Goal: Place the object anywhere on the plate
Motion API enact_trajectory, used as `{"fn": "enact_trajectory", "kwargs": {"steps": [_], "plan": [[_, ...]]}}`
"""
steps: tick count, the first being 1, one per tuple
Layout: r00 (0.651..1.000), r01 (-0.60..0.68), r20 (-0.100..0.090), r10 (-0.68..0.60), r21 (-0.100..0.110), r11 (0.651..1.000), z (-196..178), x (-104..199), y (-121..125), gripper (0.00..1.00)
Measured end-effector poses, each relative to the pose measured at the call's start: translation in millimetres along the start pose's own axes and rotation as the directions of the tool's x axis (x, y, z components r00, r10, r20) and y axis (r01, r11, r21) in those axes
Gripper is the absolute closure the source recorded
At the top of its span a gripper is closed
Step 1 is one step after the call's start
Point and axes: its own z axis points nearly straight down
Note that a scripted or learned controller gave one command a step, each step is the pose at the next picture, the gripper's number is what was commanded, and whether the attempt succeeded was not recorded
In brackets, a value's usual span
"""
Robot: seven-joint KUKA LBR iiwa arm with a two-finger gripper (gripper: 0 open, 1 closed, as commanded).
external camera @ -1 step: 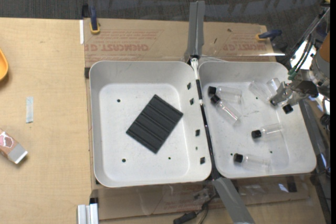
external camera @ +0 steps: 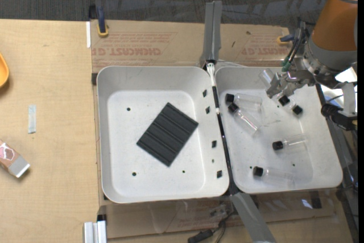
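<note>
In right bin (external camera: 324,179), near back edge: gripper (external camera: 280,88) hangs low over clear vials, likely lining up pick. Jaw state: cannot tell, too small and blurred. Task objects: clear plastic vials with black caps (external camera: 277,145), scattered loose across right bin floor, some lying on sides, none lifted. In left bin (external camera: 108,122): black ribbed plate (external camera: 168,134), flat rectangle, turned diagonal, mid-floor, bare on top. Bins white, glossy, shallow, rounded corners. Placement not yet done.
</note>
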Motion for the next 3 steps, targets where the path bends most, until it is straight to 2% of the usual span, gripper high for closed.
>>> {"fn": "enact_trajectory", "kwargs": {"steps": [1,2,3], "plan": [[0.999,-0.041,0.001,0.041,0.000,0.999,-59,50,63,1.00],[0.952,-0.305,0.002,0.305,0.002,0.952,-215,90,5,1.00],[0.977,0.214,0.000,-0.214,0.001,0.977,-215,76,-35,1.00]]}}
